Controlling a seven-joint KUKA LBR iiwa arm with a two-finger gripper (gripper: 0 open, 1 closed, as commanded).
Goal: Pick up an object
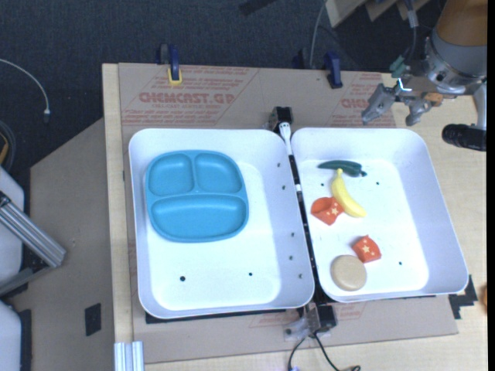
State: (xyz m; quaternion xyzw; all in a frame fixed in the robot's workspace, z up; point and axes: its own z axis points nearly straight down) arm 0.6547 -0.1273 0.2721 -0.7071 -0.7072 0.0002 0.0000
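Banana [347, 195] lies well below parted jaws.

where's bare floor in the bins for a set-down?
Left bin: the strip below and right of the blue divided plate. Right bin: the right side. Crowded around its middle: banana, dark green pepper, two red pieces, tan disc.

End effector [397, 108] above the right bin's [433, 199] far rim, fingers spread, holding nothing. Inside: banana [347, 198], dark green vegetable [343, 168], two red pieces, tan disc [348, 272]. Blue divided plate [197, 195] in left bin [209, 284].
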